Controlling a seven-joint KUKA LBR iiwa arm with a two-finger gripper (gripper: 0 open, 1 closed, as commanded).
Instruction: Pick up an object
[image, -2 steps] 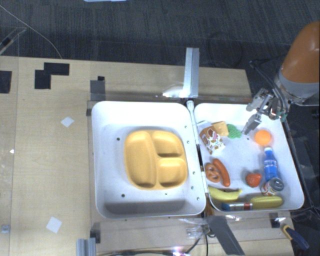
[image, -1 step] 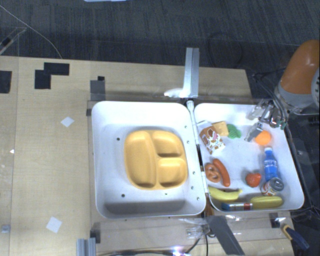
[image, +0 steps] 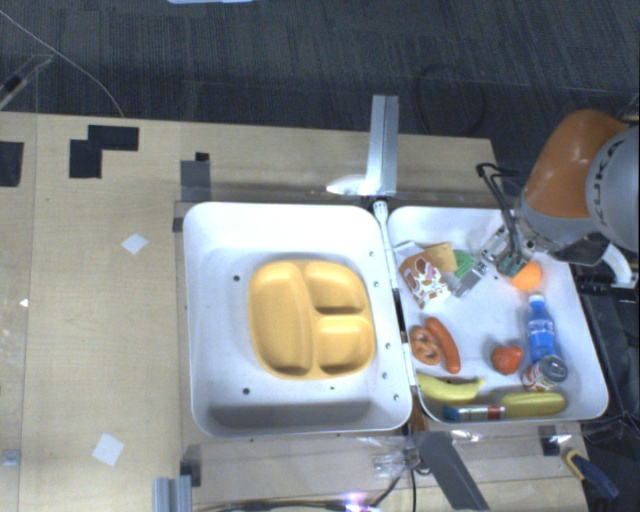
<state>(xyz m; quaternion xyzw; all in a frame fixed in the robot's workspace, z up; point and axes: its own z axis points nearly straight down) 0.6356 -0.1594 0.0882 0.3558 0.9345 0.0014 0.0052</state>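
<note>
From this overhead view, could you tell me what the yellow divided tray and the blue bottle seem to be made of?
The yellow divided tray looks like moulded plastic with a matte to satin finish: one even colour, rounded compartment edges, only soft highlights. The blue bottle seems to be clear, blue-tinted plastic with a white cap and a paler label band; it is too small here to be sure.
</note>
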